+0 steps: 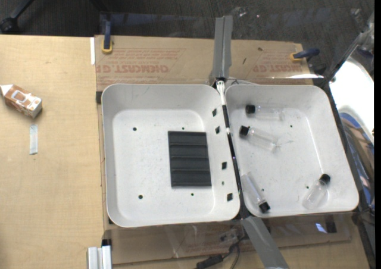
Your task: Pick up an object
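A black ribbed rectangular block (189,159) lies flat in the middle of the left white bin (119,202). The right white bin (339,143) holds several clear vials with black caps. One vial (265,110) lies near the back. Another vial (259,137) lies left of centre. A third vial (255,192) rests along the left wall at the front, and one more vial (315,191) sits in the front right corner.
Both bins rest on brown cardboard (155,62) held by clamps (107,44) at the back. A grey upright bar (223,47) stands behind the seam between the bins. On the wooden table to the left lie a small carton (22,100) and a pale strip (33,140).
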{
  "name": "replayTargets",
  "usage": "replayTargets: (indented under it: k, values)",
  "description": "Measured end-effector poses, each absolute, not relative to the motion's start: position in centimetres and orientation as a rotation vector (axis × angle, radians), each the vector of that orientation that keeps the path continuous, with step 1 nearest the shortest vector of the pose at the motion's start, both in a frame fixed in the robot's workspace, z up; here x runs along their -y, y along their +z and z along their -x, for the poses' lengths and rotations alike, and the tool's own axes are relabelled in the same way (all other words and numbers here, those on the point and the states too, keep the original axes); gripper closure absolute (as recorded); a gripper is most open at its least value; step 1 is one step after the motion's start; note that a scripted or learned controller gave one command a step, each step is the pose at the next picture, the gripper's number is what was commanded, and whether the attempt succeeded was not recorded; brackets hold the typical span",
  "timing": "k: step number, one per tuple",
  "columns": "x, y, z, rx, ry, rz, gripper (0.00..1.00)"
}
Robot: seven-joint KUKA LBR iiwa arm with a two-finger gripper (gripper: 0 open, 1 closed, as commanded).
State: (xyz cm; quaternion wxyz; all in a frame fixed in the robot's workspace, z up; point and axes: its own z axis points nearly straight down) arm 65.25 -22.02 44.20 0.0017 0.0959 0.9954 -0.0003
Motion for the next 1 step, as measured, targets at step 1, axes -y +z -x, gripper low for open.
replayTargets:
  k: [1]
  values:
    - [22.04, 44.29, -65.50, -3.134, -0.002, -0.119, 1.00]
